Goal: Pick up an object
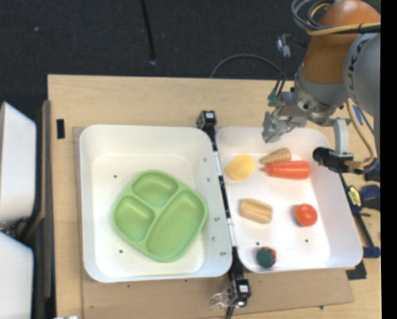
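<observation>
A pale wooden bench stands on a dark floor. On it, a shallow white bin holds a green plate with three compartments, lying flat near the bin's middle. Black clips sit at the bin's right corners. White boxes stand left of the bench.

Two white bins side by side on a wooden bench. Left bin has a green divided plate, three compartments. Right bin has toy food: yellow lemon, tan cone-like piece just beside it, orange carrot touching the cone's lower edge, bread roll, red tomato, dark red-green piece near the front edge. Arm comes in from the right, gripper over the bin's back edge, above the cone, nothing visibly between its fingers.
</observation>
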Tool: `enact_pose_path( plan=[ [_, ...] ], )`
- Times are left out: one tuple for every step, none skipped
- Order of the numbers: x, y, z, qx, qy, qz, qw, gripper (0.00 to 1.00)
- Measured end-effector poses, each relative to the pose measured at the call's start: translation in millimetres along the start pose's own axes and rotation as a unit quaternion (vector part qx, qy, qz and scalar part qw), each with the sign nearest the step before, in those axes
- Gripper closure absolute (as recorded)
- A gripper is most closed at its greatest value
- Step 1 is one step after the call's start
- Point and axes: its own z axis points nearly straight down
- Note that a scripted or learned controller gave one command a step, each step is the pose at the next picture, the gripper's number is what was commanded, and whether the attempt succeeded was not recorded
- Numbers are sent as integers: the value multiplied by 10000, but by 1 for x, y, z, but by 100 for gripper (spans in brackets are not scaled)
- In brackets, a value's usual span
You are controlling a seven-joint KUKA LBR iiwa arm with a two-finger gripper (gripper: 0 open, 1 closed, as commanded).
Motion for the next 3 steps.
enact_pose_path(
  plan=[
    [52, -8, -5, -5, 4, -3, 10000, 100],
    [102, -5, -15, -14, 5, -9, 10000, 100],
    [152, -2, 1, 2, -6, 4, 10000, 100]
  ],
)
